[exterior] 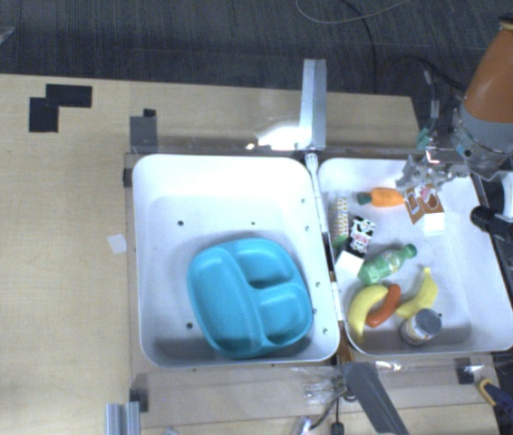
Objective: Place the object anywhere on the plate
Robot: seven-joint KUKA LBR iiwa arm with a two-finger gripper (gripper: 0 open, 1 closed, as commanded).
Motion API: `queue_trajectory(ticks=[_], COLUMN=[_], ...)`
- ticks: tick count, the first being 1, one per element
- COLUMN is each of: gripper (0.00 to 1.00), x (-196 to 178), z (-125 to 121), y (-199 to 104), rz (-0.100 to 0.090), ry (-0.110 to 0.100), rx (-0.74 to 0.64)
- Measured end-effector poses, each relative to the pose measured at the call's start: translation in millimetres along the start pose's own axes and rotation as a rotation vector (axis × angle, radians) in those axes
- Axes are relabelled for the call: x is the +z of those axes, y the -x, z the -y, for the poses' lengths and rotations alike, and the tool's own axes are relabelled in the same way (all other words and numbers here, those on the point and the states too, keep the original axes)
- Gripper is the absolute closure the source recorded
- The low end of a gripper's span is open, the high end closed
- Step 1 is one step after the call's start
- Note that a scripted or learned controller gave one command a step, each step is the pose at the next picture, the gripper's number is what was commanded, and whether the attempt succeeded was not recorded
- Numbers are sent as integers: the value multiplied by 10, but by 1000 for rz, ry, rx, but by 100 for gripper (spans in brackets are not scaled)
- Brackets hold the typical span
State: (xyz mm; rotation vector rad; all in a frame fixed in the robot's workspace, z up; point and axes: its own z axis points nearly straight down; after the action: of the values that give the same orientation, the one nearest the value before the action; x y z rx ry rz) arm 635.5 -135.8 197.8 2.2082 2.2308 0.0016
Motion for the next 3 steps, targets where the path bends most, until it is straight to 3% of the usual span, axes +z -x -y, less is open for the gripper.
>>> queue_trajectory(ticks=[1, 2, 3], gripper=[100, 100, 100], x=[-537, -379, 128], z=[145, -41, 227], y=[-131, -192, -831], rz=[1, 1, -1], ry=[5, 4, 1], rx=[-183, -201, -228])
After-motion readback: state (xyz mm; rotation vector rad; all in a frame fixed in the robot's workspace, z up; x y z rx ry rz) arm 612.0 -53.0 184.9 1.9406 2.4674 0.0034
